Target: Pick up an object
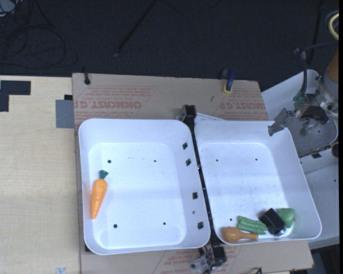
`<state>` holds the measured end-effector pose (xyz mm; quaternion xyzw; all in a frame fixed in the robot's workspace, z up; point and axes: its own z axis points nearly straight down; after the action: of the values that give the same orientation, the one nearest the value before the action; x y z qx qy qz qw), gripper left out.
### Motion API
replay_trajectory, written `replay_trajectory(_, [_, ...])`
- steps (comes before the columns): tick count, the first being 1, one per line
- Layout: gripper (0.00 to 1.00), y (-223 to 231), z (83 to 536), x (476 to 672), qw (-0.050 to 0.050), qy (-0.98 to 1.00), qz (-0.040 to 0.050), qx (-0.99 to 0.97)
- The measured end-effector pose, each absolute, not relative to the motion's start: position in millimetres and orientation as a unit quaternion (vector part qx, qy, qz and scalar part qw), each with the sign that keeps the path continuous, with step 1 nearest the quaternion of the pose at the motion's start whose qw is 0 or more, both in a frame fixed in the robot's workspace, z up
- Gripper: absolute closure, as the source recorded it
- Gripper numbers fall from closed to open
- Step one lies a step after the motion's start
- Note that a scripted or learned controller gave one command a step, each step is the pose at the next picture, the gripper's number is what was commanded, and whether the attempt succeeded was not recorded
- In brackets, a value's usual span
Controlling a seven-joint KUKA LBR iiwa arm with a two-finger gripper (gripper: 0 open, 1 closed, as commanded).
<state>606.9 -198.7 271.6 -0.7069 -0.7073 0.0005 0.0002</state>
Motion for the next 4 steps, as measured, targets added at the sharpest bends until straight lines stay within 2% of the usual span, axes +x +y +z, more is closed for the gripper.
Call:
replay_trajectory(1, [0.0, -178.9, 112.8, 640.0, -0.001, -0.707, -0.0003, -0.708])
replay_trajectory(3, [0.0, -81.3, 300.3, 645.1, -0.002, -0.709, -0.0029, -0.705])
replay_trajectory(4, [0.0, -10.7, 413.3, 644.7, -0.003, -0.71, -0.0035, -0.704])
